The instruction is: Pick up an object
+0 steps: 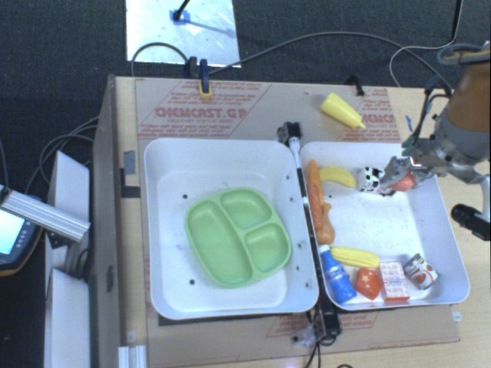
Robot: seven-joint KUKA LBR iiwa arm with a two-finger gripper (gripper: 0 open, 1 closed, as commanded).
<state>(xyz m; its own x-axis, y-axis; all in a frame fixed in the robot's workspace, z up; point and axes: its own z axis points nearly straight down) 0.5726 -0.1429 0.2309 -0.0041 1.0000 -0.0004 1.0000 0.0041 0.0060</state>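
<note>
Cardboard sheeting covers the bench (230,113), and on it sit two white bins side by side. The left bin (169,167) carries a green divided plate (238,236). The right bin (445,228) is cluttered: an orange carrot-like piece (318,205) along its left wall, a small yellow banana (337,176) near the top, a second yellow piece (354,257) lower down, then a blue bottle (337,276), a red tomato-like item (368,284), a small carton (394,282) and a little can (420,271) along the near edge. A yellow wedge (341,110) lies outside the bins on the cardboard.

The arm (468,121) leans in from the right, and its gripper (399,176) hangs low over the upper part of the right bin. Something reddish shows at the fingertips, but the picture is too blurred there to say whether that is a grasped thing or part of the tool, so the state of the claw cannot be told.

The likeliest target is the small black-and-white toy (373,179), perhaps a cow figure, just beside the claw on the side toward the bin's middle, away from the arm. It is compact, with no clear long axis, spotted white and black, resting on the bin floor next to the small banana. A short shift toward the bins' shared wall would put the claw over it.
</note>
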